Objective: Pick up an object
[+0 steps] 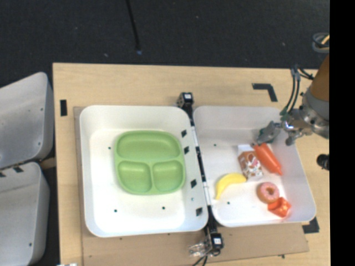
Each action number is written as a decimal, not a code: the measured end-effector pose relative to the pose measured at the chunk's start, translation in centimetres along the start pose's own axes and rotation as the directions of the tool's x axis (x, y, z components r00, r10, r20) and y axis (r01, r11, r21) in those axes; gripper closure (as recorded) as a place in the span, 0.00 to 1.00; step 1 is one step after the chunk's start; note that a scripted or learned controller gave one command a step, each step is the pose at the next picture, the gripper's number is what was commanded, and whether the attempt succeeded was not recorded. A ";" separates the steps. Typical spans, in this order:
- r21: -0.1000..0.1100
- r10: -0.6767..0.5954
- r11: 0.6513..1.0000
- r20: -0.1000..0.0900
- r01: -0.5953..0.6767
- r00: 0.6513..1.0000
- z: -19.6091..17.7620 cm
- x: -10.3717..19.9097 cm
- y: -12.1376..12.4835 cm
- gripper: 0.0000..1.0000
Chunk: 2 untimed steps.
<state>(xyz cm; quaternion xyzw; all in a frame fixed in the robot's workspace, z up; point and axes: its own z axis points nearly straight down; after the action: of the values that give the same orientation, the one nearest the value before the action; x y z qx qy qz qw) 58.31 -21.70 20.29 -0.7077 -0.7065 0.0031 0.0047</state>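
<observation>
The right bin [222,126] holds several toy foods. An orange carrot [268,158] lies slanted near its middle right, with a clear-wrapped snack [250,164] touching its left side. A yellow banana [228,183] lies below them, and a pink donut [268,192] and a small red pepper [280,206] sit near the front right corner. My gripper [278,135] hangs over the bin's far right part, just above the carrot's upper end. Its fingers [267,133] are spread open, with nothing between them.
The left bin [94,204] holds a green divided plate [150,161]. A ridge with black clips [195,159] separates the two bins. The wooden bench [138,85] surrounds both bins, and grey chairs [22,126] stand at the left.
</observation>
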 end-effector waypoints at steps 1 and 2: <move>-0.012 -0.002 1.000 0.002 0.003 1.000 -0.7 0.1 0.3 0.00; -0.008 -0.005 1.000 0.003 0.005 1.000 4.3 0.9 0.3 0.00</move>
<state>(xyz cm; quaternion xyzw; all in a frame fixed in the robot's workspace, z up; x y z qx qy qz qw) 58.55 -20.78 15.98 -0.7060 -0.7082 0.0013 0.0007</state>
